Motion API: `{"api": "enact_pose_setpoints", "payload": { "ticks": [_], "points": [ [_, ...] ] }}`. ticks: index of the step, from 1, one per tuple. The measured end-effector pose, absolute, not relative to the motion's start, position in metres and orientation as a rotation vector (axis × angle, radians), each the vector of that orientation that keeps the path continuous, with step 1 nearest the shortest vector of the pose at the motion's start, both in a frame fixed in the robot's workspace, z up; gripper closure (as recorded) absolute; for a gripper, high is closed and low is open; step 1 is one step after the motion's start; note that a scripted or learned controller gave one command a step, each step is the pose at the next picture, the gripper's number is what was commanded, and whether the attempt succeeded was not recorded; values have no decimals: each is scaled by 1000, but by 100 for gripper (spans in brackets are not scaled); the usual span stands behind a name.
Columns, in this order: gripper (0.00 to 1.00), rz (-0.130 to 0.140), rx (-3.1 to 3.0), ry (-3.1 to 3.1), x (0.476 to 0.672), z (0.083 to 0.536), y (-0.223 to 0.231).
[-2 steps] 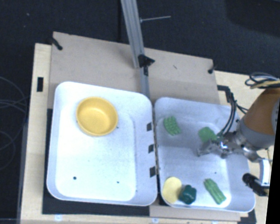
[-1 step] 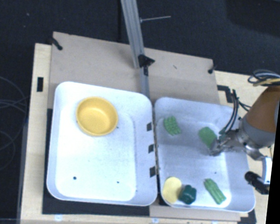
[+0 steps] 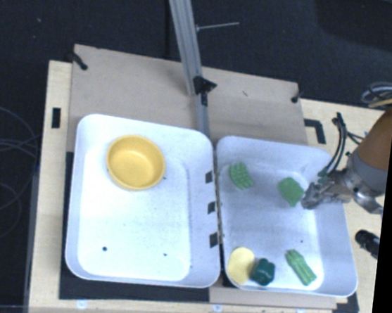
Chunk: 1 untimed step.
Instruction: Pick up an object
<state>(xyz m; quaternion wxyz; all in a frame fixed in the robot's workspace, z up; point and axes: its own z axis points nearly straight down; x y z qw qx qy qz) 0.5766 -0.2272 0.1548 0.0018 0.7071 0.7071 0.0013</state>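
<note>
Green block (image 3: 291, 191), a small squarish piece, sits in the upper part of my right-hand bin (image 3: 329, 225), just beside my hand (image 3: 313, 199) on the side toward the left bin (image 3: 85, 195), near enough that I cannot say whether we touch. Whether my hand is released or clenched, I cannot tell from this angle. Farther off lie a ridged green piece (image 3: 240, 175), a long green piece (image 3: 301, 266), a yellow lump (image 3: 241, 263) against a dark teal one (image 3: 263, 272), and a yellow bowl (image 3: 136, 162).
</note>
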Motion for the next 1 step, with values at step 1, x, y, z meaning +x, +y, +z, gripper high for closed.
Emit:
{"api": "enact_pose_setpoints", "payload": {
  "ticks": [1],
  "points": [
    [100,6,2217,2218,578,218,-225]
  ]
}}
